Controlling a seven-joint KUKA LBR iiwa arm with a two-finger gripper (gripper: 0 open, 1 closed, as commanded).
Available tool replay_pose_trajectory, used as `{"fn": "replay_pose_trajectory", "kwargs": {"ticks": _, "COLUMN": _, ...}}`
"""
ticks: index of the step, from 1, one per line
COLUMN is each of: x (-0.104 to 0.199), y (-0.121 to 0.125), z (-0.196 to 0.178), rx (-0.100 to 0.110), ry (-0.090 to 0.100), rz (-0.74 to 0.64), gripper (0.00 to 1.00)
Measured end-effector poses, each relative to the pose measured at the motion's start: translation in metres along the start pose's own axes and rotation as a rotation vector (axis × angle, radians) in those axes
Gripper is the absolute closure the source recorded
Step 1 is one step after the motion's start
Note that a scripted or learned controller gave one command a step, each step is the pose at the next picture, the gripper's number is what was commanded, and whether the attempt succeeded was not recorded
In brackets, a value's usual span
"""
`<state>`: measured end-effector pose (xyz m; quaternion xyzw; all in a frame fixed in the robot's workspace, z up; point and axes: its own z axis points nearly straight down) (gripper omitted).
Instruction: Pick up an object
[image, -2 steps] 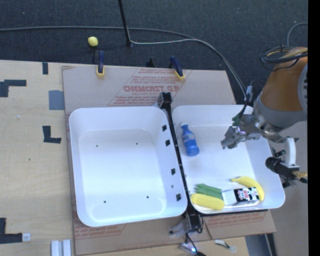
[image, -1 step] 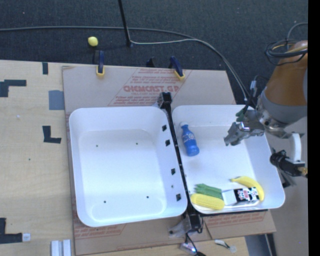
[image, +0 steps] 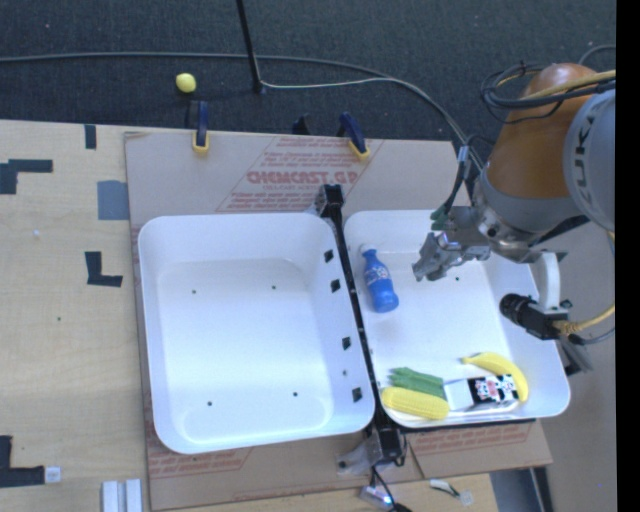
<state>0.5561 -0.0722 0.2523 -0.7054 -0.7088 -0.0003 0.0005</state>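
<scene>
On the worktop (image: 60, 300) two shallow white bins sit side by side. The left bin (image: 160, 250) shows bare white floor. The right bin (image: 480, 310) holds a blue bottle (image: 378, 280) lying near its left wall, toward the far end. Along its near edge lie a corn cob (image: 415, 403) with green husk, a small black-and-white box (image: 487, 390), and a yellow banana (image: 500, 366) curving around the box's far right side. The claw (image: 432, 262) hovers over the right bin's far part, right of the bottle and apart from it, with nothing visible between its fingers; how far apart they stand cannot be told.
</scene>
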Motion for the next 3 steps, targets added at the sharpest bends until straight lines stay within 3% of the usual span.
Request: {"fn": "replay_pose_trajectory", "kwargs": {"ticks": 3, "x": 0.138, "y": 0.041, "z": 0.021, "rx": 0.001, "ry": -0.001, "rz": 0.002, "gripper": 1.0}}
